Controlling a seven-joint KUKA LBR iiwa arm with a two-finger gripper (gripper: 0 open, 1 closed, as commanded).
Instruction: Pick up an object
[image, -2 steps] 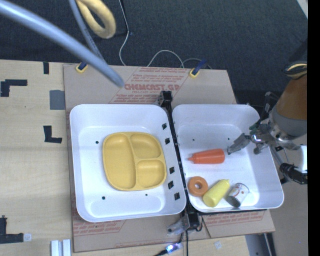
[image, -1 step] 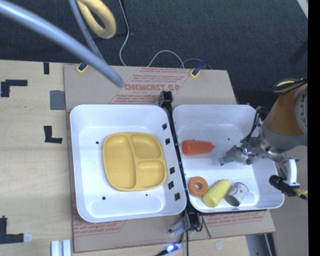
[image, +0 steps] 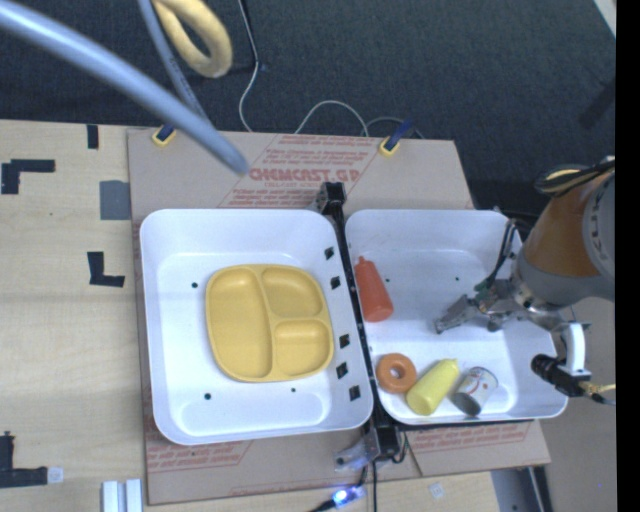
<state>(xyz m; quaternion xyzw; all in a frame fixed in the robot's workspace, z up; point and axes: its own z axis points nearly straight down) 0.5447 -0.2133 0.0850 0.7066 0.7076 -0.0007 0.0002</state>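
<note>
Hovering pincer (image: 447, 322) above right bin (image: 430, 232)

Bright, even light falls from above on the two shallow white plastic bins (image: 250, 225), which sit near overexposure, their rims and walls losing detail. Inside the left bin, the yellow divided plastic tray (image: 268, 322) casts only a faint, soft shadow. Above the bins, a grey diagonal tube (image: 120, 75) close to the camera is blurred and out of focus. The whole picture is slightly soft and grainy. Beyond the bins, the dark floor (image: 450, 60) shows little texture.
</note>
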